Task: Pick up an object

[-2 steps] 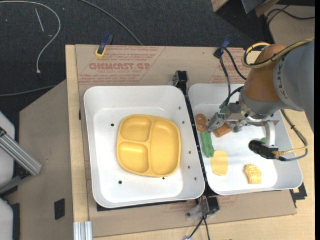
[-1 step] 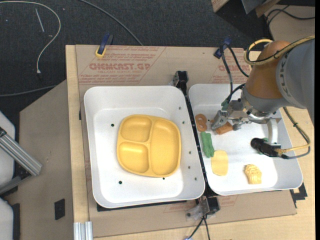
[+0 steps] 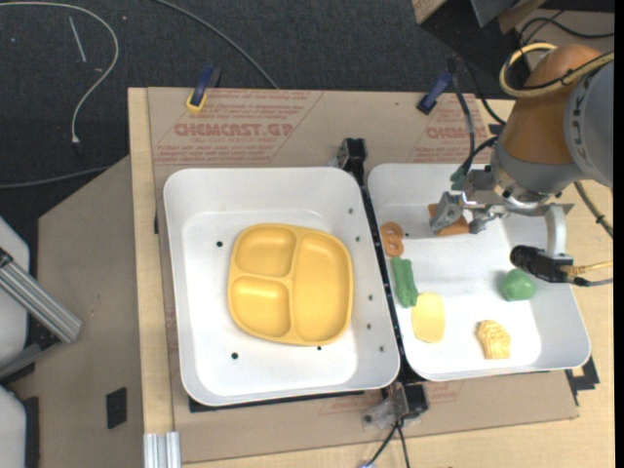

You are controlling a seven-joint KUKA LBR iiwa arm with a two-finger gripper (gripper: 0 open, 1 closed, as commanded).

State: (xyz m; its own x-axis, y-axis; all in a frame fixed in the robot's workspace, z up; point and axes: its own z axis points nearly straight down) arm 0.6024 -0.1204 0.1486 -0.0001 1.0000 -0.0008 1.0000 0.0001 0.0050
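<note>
Here, two shallow white bins sit side by side on a brown board. The left bin (image 3: 195,213) holds a yellow divided plate (image 3: 290,283) with three compartments, lying flat near the bin's middle; nothing rests in its compartments. The right bin (image 3: 561,344) holds the loose things. A small orange ring-shaped piece (image 3: 392,239) lies against the bin's left wall, with a long green piece (image 3: 404,283) just below it, running along that same wall. A pale yellow block (image 3: 428,318) lies just beside the lower end of the green piece, and a small golden-yellow ridged toy (image 3: 494,339) sits near the bin's front, apart from the block. A round green object (image 3: 519,285) rests toward the right side, just beside a black part of the arm's hardware that crosses the bin's right rim. The arm reaches in from the right, its orange band above the wrist, and the gripper (image 3: 458,214) is low over the back part of the right bin. An orange-brown object (image 3: 450,227) shows just at the gripper's tip, touching or nearly touching it; whether it is between them is not clear, and how far the pincer is spread cannot be told from this angle.
</note>
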